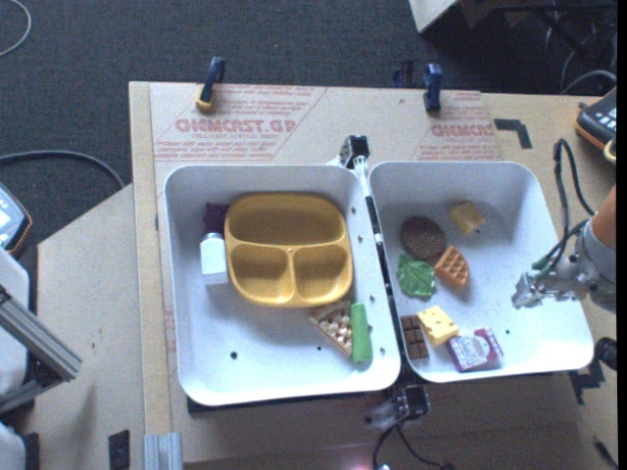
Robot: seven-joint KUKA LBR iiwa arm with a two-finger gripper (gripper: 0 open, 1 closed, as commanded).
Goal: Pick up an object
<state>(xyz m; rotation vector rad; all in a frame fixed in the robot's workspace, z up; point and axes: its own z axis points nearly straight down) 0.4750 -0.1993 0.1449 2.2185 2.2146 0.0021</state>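
Note:
The right bin holds a brown round patty, a pale yellow chunk, an orange waffle, a green leaf, a yellow cheese wedge, a chocolate bar and a pink-red packet. My gripper hangs over the right side of this bin, above bare white floor. It is well to the right of the waffle and above the packet in the view. I see nothing held in it.
The left bin holds a yellow divided tray, a white bottle, a purple item, a dotted wedge and a green stick. Cables run along the bench's right side.

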